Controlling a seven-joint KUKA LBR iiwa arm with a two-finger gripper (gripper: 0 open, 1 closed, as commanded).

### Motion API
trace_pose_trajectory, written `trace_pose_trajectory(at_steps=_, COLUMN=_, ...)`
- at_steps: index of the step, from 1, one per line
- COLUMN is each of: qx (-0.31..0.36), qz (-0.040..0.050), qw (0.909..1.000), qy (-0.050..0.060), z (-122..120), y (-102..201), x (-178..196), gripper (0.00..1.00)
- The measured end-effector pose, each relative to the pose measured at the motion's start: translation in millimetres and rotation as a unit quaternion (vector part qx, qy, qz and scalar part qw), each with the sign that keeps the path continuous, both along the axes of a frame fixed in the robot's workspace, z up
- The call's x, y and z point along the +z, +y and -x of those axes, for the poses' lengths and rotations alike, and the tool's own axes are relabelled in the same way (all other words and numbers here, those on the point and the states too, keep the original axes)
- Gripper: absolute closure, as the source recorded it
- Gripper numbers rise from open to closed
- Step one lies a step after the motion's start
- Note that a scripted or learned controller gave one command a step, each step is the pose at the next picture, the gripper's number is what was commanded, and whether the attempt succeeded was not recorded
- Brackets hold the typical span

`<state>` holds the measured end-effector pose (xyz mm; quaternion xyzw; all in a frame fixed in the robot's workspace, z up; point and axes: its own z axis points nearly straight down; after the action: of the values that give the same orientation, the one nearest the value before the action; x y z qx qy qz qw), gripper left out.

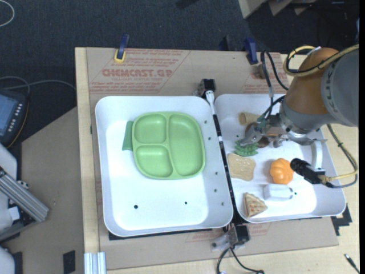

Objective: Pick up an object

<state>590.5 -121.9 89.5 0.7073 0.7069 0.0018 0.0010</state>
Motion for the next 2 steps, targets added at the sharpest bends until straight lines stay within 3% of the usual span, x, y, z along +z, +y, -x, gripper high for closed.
trace_pose_trajectory(at_steps=1, qx=0.000, qz=0.0000, qw=1.0000, qy=-0.004, z=-1.9, y=0.2, x=12.3, gripper=1.00)
trace_pose_trajectory(at_steps=2, qx=0.001, qz=0.0013, qw=1.0000, qy=-0.001, z=-2.4, y=3.1, x=76.3, gripper=1.00)
